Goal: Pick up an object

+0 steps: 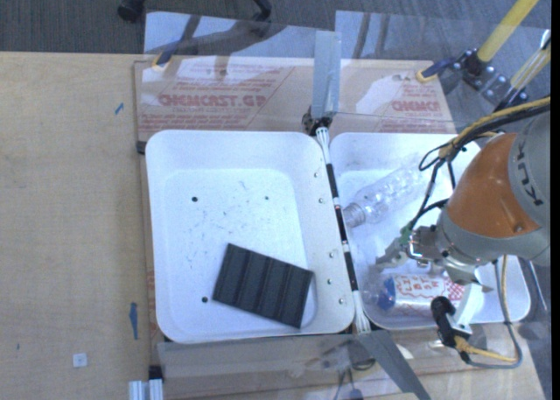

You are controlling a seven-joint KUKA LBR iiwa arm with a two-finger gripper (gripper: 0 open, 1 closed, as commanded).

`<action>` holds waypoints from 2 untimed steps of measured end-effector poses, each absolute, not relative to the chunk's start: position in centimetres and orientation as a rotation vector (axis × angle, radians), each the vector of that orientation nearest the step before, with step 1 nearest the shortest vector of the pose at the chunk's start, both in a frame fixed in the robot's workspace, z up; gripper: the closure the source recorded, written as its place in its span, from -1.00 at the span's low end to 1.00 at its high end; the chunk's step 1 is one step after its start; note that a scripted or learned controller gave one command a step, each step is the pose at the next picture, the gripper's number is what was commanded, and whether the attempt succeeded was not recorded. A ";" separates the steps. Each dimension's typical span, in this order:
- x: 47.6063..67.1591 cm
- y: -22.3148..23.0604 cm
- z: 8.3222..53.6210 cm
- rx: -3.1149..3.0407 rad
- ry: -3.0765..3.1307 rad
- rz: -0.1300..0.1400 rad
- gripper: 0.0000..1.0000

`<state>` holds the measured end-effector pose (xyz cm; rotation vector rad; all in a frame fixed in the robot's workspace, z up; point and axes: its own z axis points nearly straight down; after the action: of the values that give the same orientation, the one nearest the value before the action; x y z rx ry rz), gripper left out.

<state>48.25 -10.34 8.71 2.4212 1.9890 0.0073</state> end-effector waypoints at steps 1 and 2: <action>52.6 -10.5 8.7 2.648 1.683 0.004 -1.00; 48.8 -12.9 21.9 2.803 1.422 -0.005 -1.00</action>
<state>48.81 -12.90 21.87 2.8030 1.4216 -0.0048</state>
